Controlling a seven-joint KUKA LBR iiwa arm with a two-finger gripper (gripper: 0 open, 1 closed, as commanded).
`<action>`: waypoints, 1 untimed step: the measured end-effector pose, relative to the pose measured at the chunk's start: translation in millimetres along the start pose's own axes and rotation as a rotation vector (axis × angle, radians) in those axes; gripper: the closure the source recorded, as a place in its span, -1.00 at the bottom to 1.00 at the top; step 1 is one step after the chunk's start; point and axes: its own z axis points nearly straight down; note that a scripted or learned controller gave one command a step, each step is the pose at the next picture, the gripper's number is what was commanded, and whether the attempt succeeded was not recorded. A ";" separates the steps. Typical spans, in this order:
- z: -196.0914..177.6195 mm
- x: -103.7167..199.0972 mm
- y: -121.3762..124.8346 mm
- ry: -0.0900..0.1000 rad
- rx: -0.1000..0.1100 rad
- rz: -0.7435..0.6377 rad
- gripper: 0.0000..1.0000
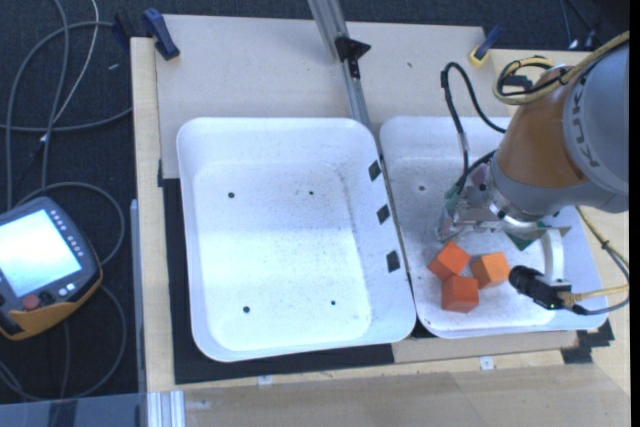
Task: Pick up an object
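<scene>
The jaws (452, 223) sit low in the right bin (420, 155), three orange blocks (450, 260) just below them (nearest touching-close); their spread cannot be told.

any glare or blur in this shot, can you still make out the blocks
Camera view: the left bin is washed out by bright glare over its floor; the pendant screen is blown to white; the three orange blocks in the right bin stay sharp and well lit; the gripper is dim under the arm's shadow.
</scene>
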 end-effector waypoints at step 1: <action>0.6 0.0 -0.3 0.000 0.000 0.001 -1.00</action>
